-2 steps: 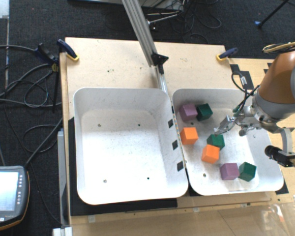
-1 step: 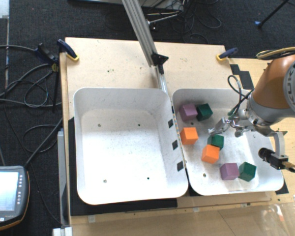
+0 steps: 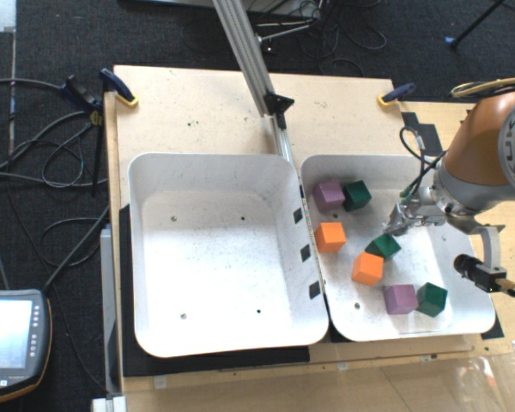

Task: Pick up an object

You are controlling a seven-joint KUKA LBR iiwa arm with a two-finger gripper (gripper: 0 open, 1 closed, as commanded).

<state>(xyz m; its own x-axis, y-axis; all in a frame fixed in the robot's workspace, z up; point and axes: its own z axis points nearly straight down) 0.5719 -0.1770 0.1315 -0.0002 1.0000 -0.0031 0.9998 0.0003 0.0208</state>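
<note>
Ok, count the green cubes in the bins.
3, all in the right white bin: one green cube at the back, one by the gripper, one near the front.

2 purple cubes (image 3: 330, 195), 3 green (image 3: 356, 195), 2 orange (image 3: 330, 236), 2 bins (image 3: 154, 187).
</note>
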